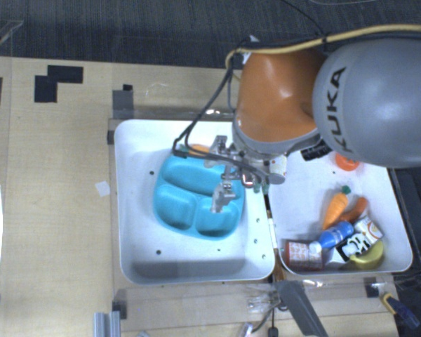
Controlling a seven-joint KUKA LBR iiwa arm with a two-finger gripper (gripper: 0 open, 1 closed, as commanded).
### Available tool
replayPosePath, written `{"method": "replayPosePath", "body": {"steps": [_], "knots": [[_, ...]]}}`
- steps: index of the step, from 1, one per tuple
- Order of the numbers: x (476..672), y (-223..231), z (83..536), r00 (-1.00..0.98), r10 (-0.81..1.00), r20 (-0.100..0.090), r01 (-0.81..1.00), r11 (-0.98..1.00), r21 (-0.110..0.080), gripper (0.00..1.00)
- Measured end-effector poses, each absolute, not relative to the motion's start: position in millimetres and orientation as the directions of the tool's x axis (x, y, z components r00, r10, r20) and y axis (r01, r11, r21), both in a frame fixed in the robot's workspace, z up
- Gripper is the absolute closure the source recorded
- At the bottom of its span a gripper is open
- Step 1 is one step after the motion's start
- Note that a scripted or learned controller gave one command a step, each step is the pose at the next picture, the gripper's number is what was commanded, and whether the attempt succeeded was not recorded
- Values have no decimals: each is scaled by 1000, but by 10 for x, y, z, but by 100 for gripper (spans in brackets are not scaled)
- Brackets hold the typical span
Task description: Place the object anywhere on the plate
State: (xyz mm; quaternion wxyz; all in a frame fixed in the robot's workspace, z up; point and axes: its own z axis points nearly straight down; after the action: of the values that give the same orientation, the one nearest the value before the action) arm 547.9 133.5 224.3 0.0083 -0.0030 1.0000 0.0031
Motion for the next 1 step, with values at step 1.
{"method": "replayPosePath", "body": {"steps": [1], "knots": [[5479, 1335, 2243, -1000, -6, -17, -6, 1000, 6, 0]]}}
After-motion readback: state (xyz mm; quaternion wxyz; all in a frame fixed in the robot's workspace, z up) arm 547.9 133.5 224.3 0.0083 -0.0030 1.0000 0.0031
